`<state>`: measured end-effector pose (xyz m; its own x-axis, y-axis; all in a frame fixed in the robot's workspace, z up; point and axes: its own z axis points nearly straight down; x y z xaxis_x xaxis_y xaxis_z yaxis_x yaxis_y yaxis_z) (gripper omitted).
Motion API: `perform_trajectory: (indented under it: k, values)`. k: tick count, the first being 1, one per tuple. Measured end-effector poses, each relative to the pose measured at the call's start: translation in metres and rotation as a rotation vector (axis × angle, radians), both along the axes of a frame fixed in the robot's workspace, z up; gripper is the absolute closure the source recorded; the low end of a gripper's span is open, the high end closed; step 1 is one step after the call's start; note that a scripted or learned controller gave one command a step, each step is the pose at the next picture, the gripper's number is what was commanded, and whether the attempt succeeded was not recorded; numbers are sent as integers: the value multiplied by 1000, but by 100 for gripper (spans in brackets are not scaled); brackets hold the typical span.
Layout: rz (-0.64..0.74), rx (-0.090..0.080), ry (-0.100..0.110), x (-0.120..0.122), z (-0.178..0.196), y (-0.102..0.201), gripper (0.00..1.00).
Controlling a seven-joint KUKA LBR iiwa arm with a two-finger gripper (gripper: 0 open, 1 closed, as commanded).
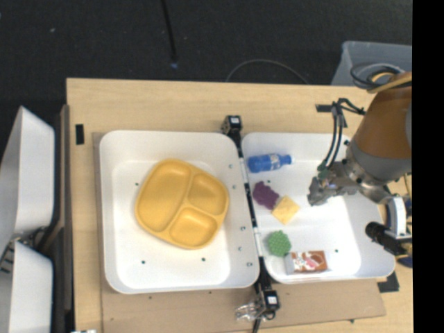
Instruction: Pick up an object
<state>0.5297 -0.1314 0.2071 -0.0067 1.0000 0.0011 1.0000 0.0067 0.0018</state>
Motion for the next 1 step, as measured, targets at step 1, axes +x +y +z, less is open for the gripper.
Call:
perform_trajectory:
  k: [1]
  values:
    - [0,1,1,-10,10,45,100]
